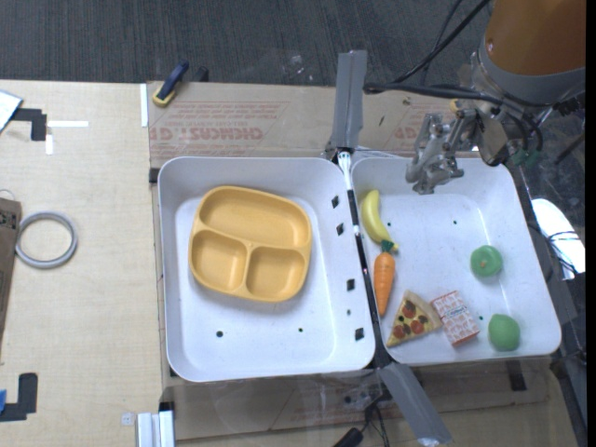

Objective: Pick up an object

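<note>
The right bin holds a yellow banana and an orange carrot along its left wall. A pizza slice and a small pink-and-white box lie near its front edge. Two green round fruits sit at the right, one above the other. My gripper hangs over the bin's far edge, well above and behind the objects, with nothing between its fingers.
The left bin holds a yellow divided plate. A roll of tape lies on the wooden bench at the far left. A metal divider post stands between the bins at the back. Cables trail behind the arm.
</note>
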